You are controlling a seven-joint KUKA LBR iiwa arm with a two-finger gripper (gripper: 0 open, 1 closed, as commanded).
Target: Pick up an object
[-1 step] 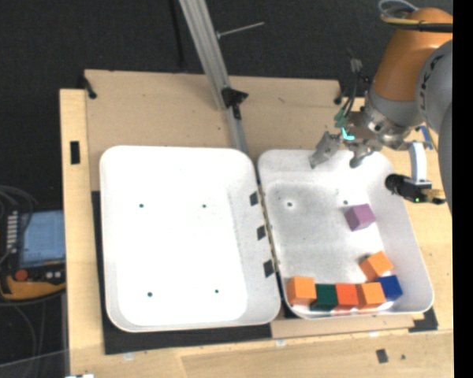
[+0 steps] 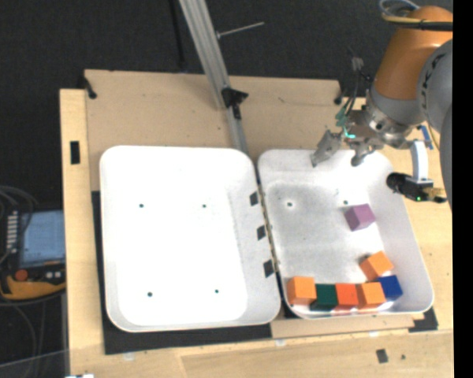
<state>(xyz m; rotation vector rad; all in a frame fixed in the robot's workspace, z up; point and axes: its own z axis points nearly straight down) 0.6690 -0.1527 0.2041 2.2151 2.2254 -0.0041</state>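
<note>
You have the bench [image 2: 173, 105] under everything, a tan board carrying two shallow white bins side by side. The left bin [image 2: 181, 235] shows bare white floor with a few dark dots. The right bin [image 2: 299, 179] holds all the blocks. The arm [image 2: 406, 61] reaches in from the right, grey with its orange band, and ends over the far edge of the right bin. There the gripper [image 2: 343, 150] hangs with its two fingers spread wide apart, pointing down toward the bin's far rim, and nothing sits between them.

Look well below the gripper for the purple block [image 2: 359, 216]: it lies alone near the middle of the right bin, roughly cube-shaped, so no long axis can be read, its faces turned slightly off the bin's walls. Nearer you, a tilted orange block [image 2: 376, 264] sits just above a row along the near wall: orange block at the left [image 2: 302, 289], green block [image 2: 325, 295], red-orange block [image 2: 347, 294], another orange block [image 2: 370, 293] and blue block [image 2: 391, 287], packed touching one another
</note>
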